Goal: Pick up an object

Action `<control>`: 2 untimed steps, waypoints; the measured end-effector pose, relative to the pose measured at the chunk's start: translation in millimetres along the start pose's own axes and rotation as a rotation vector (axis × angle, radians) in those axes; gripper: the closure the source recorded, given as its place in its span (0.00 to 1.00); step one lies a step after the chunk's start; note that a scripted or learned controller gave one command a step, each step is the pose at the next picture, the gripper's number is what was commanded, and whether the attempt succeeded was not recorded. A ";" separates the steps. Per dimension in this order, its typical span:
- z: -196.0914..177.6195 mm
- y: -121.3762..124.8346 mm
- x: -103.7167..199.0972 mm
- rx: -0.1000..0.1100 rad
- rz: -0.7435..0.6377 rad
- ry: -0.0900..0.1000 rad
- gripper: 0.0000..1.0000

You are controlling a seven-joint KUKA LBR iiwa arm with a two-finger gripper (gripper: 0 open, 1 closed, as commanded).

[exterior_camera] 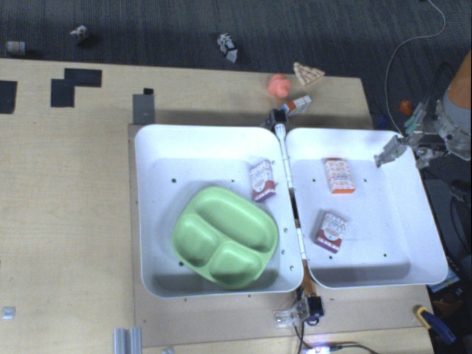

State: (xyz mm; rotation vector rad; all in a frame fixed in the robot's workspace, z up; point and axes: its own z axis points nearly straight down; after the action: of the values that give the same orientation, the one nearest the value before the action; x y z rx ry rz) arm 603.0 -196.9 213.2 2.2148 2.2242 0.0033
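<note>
My gripper (404,155) hangs over the upper right rim of the right bin (413,220), open with nothing between its fingers. In that bin an orange and white carton (338,175) lies to the gripper's left, and a red and white packet (330,231) lies nearer the front. The left bin (151,198) holds a green divided plate (225,234), tilted against the front wall, and a small red and white packet (262,180) by the right wall.
Behind the bins, a pink ball (278,85), a toy pizza slice (308,73) and a small tube (297,105) lie on the wooden bench. Cables and a clamp (299,314) sit at the front seam between the bins.
</note>
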 end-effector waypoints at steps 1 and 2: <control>114.7 33.9 35.7 -0.011 0.002 -0.002 0.00; 102.7 36.1 37.5 -0.016 -0.002 0.000 1.00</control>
State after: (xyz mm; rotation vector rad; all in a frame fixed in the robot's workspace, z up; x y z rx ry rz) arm 639.3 -159.3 110.6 2.2040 2.2185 0.0206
